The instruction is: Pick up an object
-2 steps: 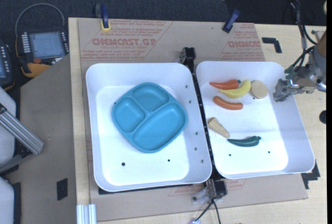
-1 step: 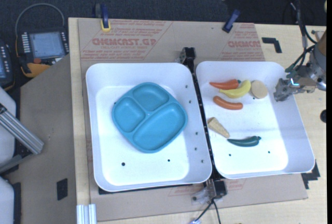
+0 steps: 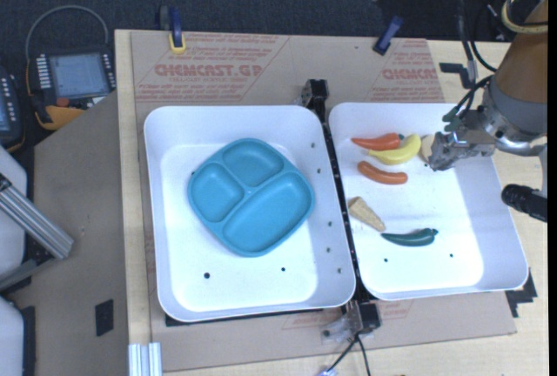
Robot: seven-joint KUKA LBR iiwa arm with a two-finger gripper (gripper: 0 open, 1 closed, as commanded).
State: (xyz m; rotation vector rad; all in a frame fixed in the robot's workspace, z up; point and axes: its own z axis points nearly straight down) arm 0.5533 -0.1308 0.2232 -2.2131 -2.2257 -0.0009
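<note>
The right bin (image 3: 487, 270) holds a red chili pepper (image 3: 376, 141), a yellow banana-like piece (image 3: 399, 151), an orange-red sausage shape (image 3: 382, 174), a tan wedge (image 3: 366, 214) and a dark green pepper (image 3: 411, 236). My gripper (image 3: 439, 151) hangs over the bin's upper right part, just right of the yellow piece. Nothing shows between its fingers.
The left bin (image 3: 174, 270) carries a blue divided plate (image 3: 251, 196). A black clamp (image 3: 315, 93) sits at the top of the seam between the bins. A pendant with a screen (image 3: 74, 74) lies off the bench at the upper left. The arm's cables (image 3: 474, 61) hang at the right.
</note>
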